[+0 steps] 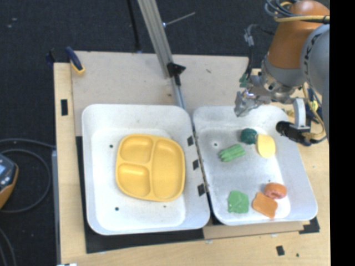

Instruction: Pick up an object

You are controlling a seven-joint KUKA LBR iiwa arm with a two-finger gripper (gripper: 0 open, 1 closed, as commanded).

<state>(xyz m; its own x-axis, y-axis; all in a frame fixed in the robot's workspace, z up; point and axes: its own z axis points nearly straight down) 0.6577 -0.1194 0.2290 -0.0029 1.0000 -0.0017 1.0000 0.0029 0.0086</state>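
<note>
1. 6 small objects are lying loose in the right bin (288,165), which is probably serving as the picking source. A dark green ball (248,136), a yellow piece (266,146) and a green pickle-like piece (231,152) are clustering toward its far edge. A flat green piece (238,201), an orange block (264,204) and a reddish-orange piece (275,190) are sitting near its near-right corner.
2. 1 yellow divided tray (150,167) is occupying the middle of the left bin (100,126), perhaps waiting as a drop-off spot.
3. 1 gripper (244,104) is hovering over the right bin's far edge, near the dark green ball; nothing is showing between its fingers, and I cannot tell how wide they are standing.
4. 2 pairs are sitting tight: the ball is touching or nearly touching the yellow piece, and the orange block is touching the reddish-orange piece, so finger room is looking scarce there.
5. 1 easier target seems to be the flat green piece, which is lying with open floor on its left and far sides.
</note>
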